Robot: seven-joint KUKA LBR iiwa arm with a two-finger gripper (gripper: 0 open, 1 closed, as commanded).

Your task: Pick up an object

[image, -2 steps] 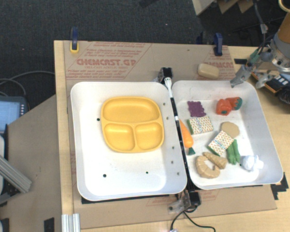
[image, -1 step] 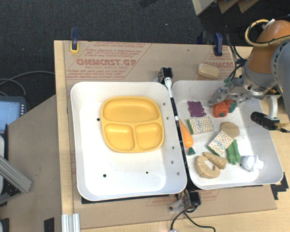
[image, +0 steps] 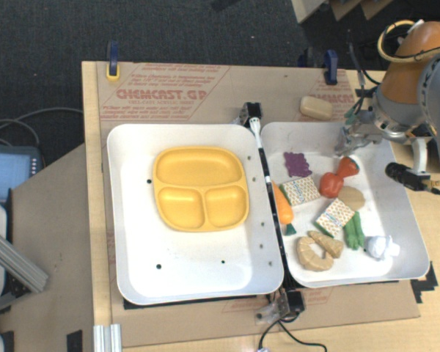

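Right, my gripper [image: 350, 139] hangs over the right bin's [image: 407, 218] far edge; can't tell its state. Nearest target: the red pepper [image: 336, 180], mid-bin, looks like light, stiff, slick plastic. I'd pinch across its widest part.

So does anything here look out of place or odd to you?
One thing: a beige lump lies on the bench behind the right bin, outside both bins, while the other toy foods sit inside. The yellow tray sits slightly askew in the left bin.
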